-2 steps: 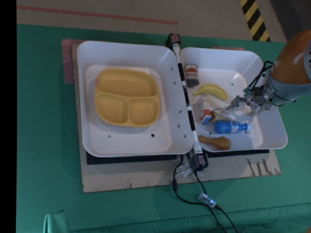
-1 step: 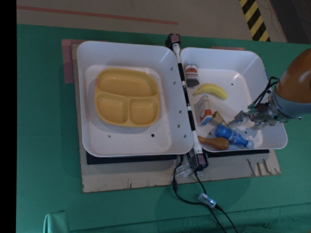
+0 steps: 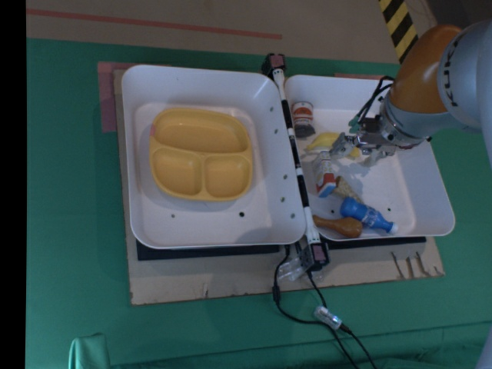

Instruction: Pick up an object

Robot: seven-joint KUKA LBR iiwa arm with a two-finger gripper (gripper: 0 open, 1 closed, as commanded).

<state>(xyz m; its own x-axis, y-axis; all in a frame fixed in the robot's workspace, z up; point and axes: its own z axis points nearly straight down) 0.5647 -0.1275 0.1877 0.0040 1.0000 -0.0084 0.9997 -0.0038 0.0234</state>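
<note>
My gripper (image 3: 359,149) hangs over the middle of the right bin (image 3: 430,198), open, with its fingers spread to left and right. A yellow banana (image 3: 326,140) lies just to its left, its right end reaching under the gripper. A small white bottle with a red and blue label (image 3: 327,177) lies below the banana. A blue bottle with a white cap (image 3: 367,215) and a brown drumstick (image 3: 339,225) rest near the bin's front edge. A red and white can (image 3: 304,118) lies near the divider at the back. Nothing is held between the fingers.
The left bin (image 3: 154,221) holds a yellow divided tray (image 3: 201,152). A black and white divider rail (image 3: 292,152) runs between the bins. Cables (image 3: 323,314) trail over the green mat in front. The arm's orange band (image 3: 427,68) rises over the right bin's back right corner.
</note>
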